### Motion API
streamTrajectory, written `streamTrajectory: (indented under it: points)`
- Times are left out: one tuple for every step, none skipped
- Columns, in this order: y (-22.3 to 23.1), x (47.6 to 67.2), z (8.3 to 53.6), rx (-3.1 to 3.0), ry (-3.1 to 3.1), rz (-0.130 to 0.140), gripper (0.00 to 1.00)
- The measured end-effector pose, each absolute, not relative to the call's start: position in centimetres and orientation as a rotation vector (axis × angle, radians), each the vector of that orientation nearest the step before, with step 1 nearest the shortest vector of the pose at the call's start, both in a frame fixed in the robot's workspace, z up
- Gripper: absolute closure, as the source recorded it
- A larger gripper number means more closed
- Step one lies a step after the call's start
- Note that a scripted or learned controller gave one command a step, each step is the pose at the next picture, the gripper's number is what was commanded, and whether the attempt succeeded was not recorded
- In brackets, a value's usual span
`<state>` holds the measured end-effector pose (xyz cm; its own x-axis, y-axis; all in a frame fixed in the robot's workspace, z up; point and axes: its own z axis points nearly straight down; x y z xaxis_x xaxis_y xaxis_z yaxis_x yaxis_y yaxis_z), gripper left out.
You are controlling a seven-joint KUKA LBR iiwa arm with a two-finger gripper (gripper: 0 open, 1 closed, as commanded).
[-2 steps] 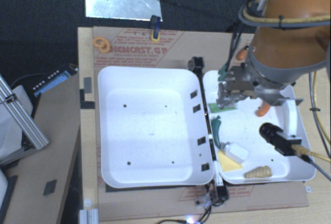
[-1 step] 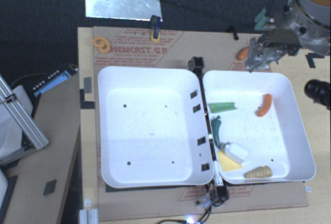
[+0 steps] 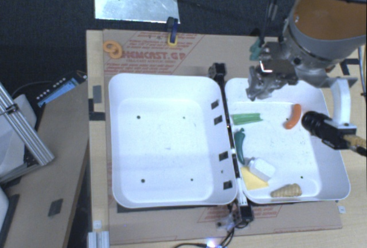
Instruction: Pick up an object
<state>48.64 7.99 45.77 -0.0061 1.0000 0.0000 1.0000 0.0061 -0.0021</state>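
**Claw poised over the right bin, nothing picked yet**

The grey arm with its orange band reaches in from the right, and its dark metal claw hangs over the far left corner of the right-hand shallow white plastic bin. Whether the claw is apart or together I cannot tell; the view from above blurs its tip into one dark mass, and nothing is seen between it.

All the candidates lie in that right bin. A flat green strip sits just below the claw, nearest to it. A small orange sausage-shaped piece lies to the right, near the black cylindrical fitting on the arm. Along the bin's left wall is a dark green curved piece, and nearer the front a white block rests on a yellow wedge, with a tan ridged cone beside them. The left-hand white bin on the desk holds no objects.

This looks like the approach step. The next move probably calls for a short shift towards the green strip, then a straight descent; the strip lies flat, so it may be hard to grip.
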Motion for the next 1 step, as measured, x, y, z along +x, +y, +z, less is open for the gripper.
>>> streamTrajectory:
  points:
    - [9.89, 48.66, 46.88, -2.216, -2.229, -0.004, 1.00]
